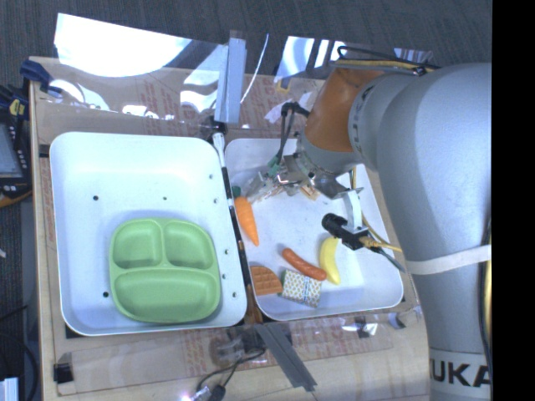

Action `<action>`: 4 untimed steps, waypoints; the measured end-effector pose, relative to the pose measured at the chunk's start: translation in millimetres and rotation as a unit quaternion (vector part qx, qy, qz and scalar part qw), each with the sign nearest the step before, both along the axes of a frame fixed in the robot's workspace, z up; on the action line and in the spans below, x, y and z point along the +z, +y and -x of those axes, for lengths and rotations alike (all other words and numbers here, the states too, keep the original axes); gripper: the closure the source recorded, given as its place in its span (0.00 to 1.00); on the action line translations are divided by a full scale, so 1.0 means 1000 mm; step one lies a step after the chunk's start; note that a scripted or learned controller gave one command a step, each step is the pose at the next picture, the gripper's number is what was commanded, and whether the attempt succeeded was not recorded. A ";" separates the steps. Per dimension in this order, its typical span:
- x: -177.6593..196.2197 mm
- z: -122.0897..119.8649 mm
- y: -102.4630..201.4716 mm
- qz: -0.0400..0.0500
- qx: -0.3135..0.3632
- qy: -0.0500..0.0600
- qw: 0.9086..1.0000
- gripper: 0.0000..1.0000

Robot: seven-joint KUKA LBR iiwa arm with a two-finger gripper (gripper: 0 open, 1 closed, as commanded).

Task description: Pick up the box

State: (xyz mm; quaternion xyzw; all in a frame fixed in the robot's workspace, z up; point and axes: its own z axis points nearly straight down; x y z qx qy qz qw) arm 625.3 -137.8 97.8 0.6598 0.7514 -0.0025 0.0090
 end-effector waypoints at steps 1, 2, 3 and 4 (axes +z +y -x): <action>-0.005 -0.023 -0.006 -0.004 0.040 0.023 0.999 0.00; 0.001 -0.020 -0.004 -0.007 0.041 0.030 0.999 1.00; 0.127 -0.022 0.081 -0.008 0.003 0.005 1.000 1.00; 0.083 -0.003 0.028 -0.007 0.060 0.007 0.998 1.00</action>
